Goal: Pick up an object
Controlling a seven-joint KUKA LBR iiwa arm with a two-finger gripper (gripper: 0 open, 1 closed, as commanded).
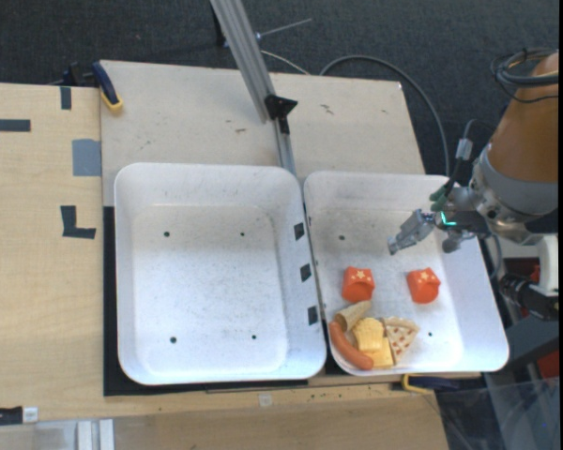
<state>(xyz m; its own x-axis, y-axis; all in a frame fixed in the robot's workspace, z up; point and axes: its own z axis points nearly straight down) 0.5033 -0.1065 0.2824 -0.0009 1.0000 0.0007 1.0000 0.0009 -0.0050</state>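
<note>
Your candidates sit in the right bin [469, 345]: two small orange-red blocks, one [357, 283] near the bin's middle and the other [423, 285] further right, and, at the near edge, a cluster of toy food [373, 337] with a sausage, a yellow piece and a pizza slice pressed together. The left bin [136, 251] lies beside it on the surface [357, 120]. The hand [411, 232] hangs over the right bin's far half, tilted toward the middle, apart from every object and with nothing between its fingers; whether they are spread or pressed together you cannot tell from this angle. You seem to be at the approach step, with no grasp made yet. Next, bring the hand toward you and down over one block; either loose block looks an easier choice than the crowded food pile.
</note>
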